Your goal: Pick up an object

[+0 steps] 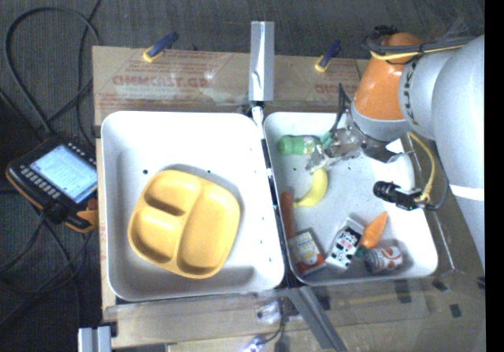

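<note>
- The banana (313, 188) is my likely pick: it lies in the right bin (421, 260), in the upper-left part of the floor, just below my gripper (332, 147) in the camera view.
- Its long axis runs on a slant, upper tip pointing up toward my gripper, lower end trailing down-left toward the bin's left wall. So I reckon my approach has to cross that slant, not run along it.
- Honestly can't tell whether my gripper is apart or together from this angle, it's just a dark cluster under the orange band. Nothing visibly sits in it.
- Right next to my gripper, on its left, there's a green bottle (298, 145) lying on its side, near the banana's upper tip. Could get bumped, I'd guess.
- A thin reddish-brown stick (287, 214) lies along the left wall, just beside the banana's lower end.
- Further out, the bottom of the bin has a small carton (304, 249), a black-and-white box (344, 246), a carrot (375, 229) and a can (382, 258), all well apart from the banana.
- The left bin (118, 146) holds a yellow divided tray (186, 221), not in my way.
</note>
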Motion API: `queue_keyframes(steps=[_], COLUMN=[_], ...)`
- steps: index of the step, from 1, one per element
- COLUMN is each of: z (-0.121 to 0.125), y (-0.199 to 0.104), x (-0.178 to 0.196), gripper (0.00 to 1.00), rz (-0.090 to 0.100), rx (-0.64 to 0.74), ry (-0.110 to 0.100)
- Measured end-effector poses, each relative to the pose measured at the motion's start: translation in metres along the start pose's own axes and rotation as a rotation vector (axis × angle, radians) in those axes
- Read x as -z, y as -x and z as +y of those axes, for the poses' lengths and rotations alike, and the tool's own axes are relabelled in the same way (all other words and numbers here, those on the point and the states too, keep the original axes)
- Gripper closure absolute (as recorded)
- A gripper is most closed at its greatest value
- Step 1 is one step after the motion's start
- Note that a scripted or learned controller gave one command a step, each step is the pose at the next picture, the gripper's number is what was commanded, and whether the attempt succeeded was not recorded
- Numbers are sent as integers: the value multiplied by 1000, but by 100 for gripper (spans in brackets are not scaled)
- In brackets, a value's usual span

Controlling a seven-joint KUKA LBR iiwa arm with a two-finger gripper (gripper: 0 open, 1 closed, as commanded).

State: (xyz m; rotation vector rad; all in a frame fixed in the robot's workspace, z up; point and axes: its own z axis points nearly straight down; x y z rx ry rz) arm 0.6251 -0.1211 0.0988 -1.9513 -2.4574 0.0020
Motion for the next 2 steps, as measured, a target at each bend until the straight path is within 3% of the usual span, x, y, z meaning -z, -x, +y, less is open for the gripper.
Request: queue_keyframes(steps=[1,2], z=[14,-27], y=[-75,-113], x=[82,82], gripper=[100,100], rz=[-2,-2], rx=[-177,-30], ry=[-3,-4])
